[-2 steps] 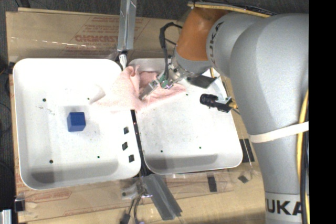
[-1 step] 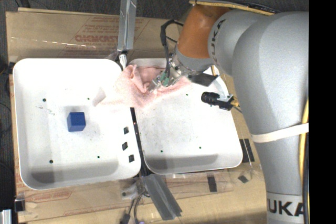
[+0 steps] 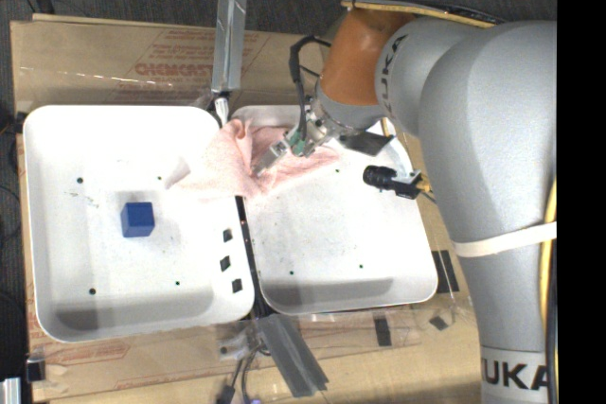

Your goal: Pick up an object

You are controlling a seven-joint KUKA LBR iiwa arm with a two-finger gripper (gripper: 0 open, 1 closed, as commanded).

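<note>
camera view | gripper point(image 3: 269, 160) down at pink cloth point(image 3: 220, 167), open or closed: cannot tell | pink cloth draped over the shared rim, part in left bin point(image 3: 95, 156), part in right bin point(image 3: 341, 246) | blue cube point(image 3: 138, 219) on left bin floor, well apart from cloth

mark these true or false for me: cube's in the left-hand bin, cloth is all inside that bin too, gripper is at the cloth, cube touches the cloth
1. The blue cube lies in the bin on the view's left. True.
2. The pink cloth lies wholly inside that bin. False: it drapes over the divide, partly in the bin on the view's right as well.
3. The gripper is at the cloth. True: it sits over the cloth's right part, near the far corner of the right-hand bin.
4. The cube touches the cloth. False: bare bin floor separates them.
</note>
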